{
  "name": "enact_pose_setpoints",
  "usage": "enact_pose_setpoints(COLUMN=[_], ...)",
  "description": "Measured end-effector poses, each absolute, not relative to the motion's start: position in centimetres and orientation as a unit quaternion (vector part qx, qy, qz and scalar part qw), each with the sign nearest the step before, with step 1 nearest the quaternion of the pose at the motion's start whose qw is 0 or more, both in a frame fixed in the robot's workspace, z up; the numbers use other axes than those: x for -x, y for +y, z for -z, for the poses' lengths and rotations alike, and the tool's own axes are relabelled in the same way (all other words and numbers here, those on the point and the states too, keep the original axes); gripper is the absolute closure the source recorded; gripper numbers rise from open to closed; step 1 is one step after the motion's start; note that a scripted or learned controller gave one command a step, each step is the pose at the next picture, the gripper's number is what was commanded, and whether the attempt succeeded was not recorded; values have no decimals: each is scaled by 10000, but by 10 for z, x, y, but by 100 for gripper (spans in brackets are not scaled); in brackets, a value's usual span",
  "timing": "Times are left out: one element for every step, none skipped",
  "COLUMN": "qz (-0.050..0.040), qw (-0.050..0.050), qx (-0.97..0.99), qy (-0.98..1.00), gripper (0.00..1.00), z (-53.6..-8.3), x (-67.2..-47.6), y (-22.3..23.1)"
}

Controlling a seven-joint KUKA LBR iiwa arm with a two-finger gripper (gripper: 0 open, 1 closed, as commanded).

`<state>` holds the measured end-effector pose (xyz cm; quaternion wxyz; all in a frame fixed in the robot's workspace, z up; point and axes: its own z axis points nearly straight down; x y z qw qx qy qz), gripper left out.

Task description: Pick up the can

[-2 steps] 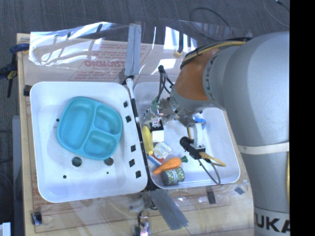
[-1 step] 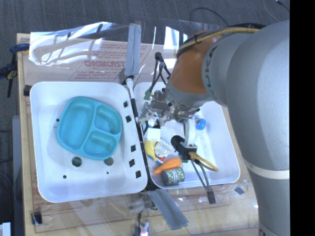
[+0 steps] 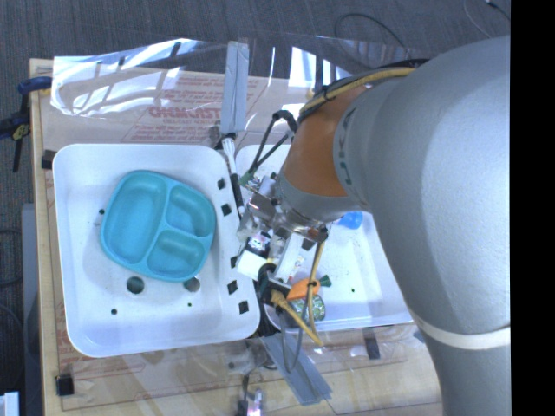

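lower centre of frame: gripper (image 3: pixel 279 295) down at the left edge of the right bin (image 3: pixel 381 302)
gripper state: released or clenched, cannot tell
can: place cannot be told; arm (image 3: pixel 434 189) covers much of that bin
just beside gripper: small orange-and-green thing (image 3: pixel 310 303)
left bin (image 3: pixel 78 319): blue divided plate (image 3: pixel 159 225), near its middle

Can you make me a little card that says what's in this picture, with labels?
left bin: white, holds a blue divided plate
right bin: white, largely covered by the arm
arm: grey with orange band, reaching over right bin
gripper: low over right bin's left side
beside gripper: small orange-and-green thing; small blue thing farther back
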<state>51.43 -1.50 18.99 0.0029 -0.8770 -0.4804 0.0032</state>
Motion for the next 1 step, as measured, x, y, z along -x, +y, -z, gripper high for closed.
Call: enact_pose_setpoints(qz=[-21], qw=[22], qx=[8029], qy=[-5961], gripper=[100], z=[-190], x=[-485], y=[-46])
